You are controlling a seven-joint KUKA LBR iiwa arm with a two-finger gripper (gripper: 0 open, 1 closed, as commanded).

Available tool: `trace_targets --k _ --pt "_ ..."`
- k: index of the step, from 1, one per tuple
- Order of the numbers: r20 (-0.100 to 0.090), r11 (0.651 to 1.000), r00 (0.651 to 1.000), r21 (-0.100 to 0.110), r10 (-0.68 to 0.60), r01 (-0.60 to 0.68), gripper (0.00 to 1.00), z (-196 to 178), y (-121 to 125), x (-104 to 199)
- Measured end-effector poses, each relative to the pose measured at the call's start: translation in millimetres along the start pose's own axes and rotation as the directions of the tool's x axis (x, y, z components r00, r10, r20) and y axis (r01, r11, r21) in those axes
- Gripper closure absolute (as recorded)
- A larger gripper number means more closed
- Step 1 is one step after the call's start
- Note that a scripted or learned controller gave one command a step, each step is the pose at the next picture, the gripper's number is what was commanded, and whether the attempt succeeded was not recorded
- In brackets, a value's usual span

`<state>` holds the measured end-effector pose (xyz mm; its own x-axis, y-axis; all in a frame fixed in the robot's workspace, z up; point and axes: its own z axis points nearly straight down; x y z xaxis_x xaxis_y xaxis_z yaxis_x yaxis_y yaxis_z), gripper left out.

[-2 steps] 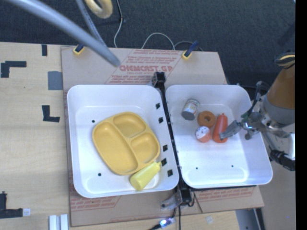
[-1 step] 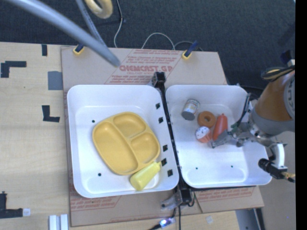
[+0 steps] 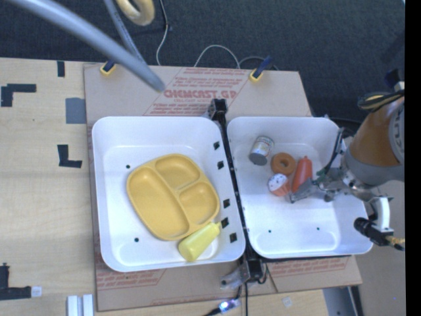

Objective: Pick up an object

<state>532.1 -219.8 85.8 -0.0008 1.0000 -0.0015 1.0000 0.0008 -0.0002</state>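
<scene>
Overhead, the bench carries two shallow white bins side by side, and the black divider [image 3: 227, 176] where they meet serves as the landmark. To the left of the divider, the left white bin [image 3: 108, 176] holds a yellow plastic plate with three compartments [image 3: 172, 195], lying flat near the bin's middle. A yellow squeeze bottle [image 3: 198, 241] lies on its side just beside the plate's lower edge, its narrow end pointing toward the divider and close to it.

To the right of the divider, the right white bin [image 3: 296, 239] holds a cluster of small things in its upper half. Nearest the divider is a small silver metal can [image 3: 261, 150], tilted on its side. Further from the divider lies a brown ring-shaped doughnut toy [image 3: 283, 162], and just below it a small white and orange piece [image 3: 278, 184] — too small to tell what it is. Beside these, further right again, an orange-red carrot-like toy [image 3: 302, 173] lies at a slant.

The grey arm with its orange band [image 3: 375, 137] reaches in from the far side of the right bin, well away from the divider. Its gripper [image 3: 304, 193] sits low in that bin, its dark tip just beside the lower end of the carrot-like toy — whether it touches or grasps the toy, and how wide it stands, I cannot tell.
</scene>
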Motion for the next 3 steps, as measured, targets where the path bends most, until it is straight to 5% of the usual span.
trace_targets --k 1,3 --pt "0.004 1.0 1.0 -0.004 0.0 0.0 1.0 -11 1 -1" --pt "0.001 1.0 1.0 -0.005 0.0 0.0 1.0 -116 -2 3"
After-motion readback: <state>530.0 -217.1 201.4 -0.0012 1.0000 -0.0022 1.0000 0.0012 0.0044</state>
